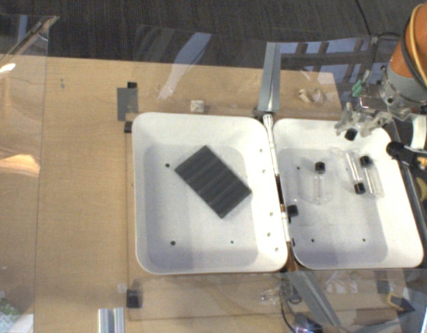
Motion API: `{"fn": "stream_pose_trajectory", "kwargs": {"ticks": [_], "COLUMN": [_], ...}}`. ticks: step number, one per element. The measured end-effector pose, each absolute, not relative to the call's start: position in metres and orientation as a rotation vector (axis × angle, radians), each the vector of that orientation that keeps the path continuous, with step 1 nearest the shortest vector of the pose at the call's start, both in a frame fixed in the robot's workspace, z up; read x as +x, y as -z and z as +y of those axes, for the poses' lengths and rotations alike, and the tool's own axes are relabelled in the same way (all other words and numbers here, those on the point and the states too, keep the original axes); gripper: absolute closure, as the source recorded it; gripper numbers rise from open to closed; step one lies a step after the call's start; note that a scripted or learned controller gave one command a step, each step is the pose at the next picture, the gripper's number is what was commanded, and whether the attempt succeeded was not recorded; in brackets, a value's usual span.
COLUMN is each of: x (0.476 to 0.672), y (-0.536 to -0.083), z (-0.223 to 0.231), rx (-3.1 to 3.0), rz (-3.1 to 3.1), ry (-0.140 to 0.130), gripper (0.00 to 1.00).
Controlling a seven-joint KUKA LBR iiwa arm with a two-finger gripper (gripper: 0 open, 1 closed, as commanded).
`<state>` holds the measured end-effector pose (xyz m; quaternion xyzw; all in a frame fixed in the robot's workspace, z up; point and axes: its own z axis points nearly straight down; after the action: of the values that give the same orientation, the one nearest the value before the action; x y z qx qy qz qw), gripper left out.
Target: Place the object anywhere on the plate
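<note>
The pickup is not yet made: two clear vials [364, 174] lie near the right bin's [401, 259] far right corner, the gripper [353, 120] hovers over its far edge, its state untellable, and must descend before reaching the dark plate [213, 181].

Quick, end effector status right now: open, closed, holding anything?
End effector: cannot be told; it sits over the upper right corner of the right bin, and nothing shows between its tips. The clear vials lie in that bin.
</note>
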<state>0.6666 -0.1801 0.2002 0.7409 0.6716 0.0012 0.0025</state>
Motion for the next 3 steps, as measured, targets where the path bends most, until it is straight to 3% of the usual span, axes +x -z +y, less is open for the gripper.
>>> {"fn": "stream_pose_trajectory", "kwargs": {"ticks": [1,2,3], "x": [0.61,0.588,0.598], "y": [-0.186,-0.185,-0.186], "z": [-0.079,-0.008,0.003], "rx": [2.234,2.163,2.081], "rz": [2.203,2.274,2.348], "ry": [-0.007,-0.006,-0.007], "gripper": [1.0,1.0,1.0]}}
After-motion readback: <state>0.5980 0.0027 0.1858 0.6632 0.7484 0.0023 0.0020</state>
